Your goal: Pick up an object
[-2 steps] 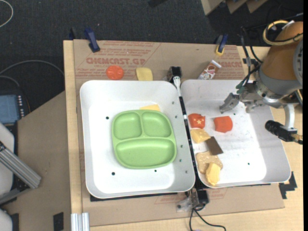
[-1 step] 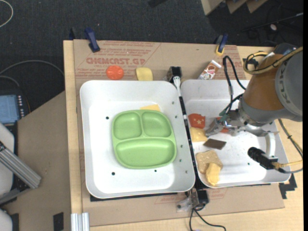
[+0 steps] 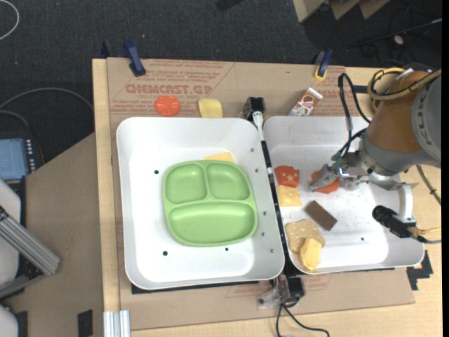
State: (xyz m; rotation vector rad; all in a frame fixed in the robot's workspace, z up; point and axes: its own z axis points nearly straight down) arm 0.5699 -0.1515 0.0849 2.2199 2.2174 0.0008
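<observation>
Orange-red piece (image 3: pixel 328 185) lies right at the jaws (image 3: pixel 324 181)

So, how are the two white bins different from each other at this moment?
The left bin holds a green divided plate with a yellow piece behind it; the right bin holds several small food pieces. The gripper is down inside the right bin, not the left bin. Both are shallow, white, and side by side.
</observation>
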